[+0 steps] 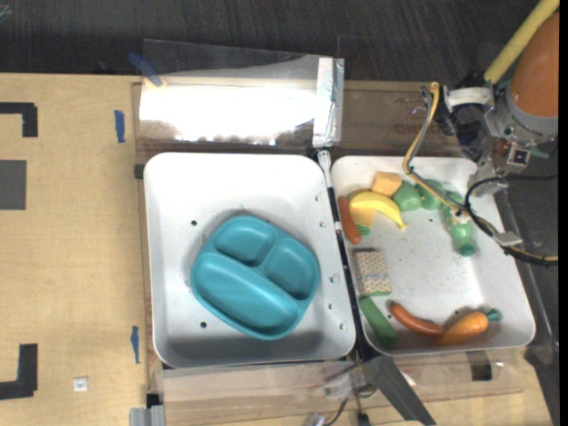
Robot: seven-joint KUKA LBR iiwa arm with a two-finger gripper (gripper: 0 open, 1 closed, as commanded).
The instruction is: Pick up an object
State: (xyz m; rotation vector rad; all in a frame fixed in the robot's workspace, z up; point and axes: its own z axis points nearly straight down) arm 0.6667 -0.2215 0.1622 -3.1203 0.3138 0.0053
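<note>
The gripper (508, 153) hangs over the far right corner of the right bin (524, 322), half hidden by its own wrist housing and cables. Whether it is spread or closed cannot be told, and nothing is seen held in it.

Nearest to it, just inward and toward the camera, lies a small green piece (461, 235), its long axis running roughly from the far wall toward the near one. It is apart from the bin's right wall, with bare white floor on its near side.

Further left of the gripper, a banana (377, 209) curves with its tips pointing down and right. It is crowded by an orange block (386, 183) and a green chunk (408, 195) on its far side.

Along the near wall, well apart from the gripper, a carrot (466, 325) touches a red sausage (415, 319); both lie lengthwise along that wall. A green cucumber (377, 319) sits tight in the left near corner. The bin's middle is open.

Beyond the dividing wall, the left bin (169, 193) holds a teal divided plate (257, 275). Both bins rest on a wooden bench (62, 238).
</note>
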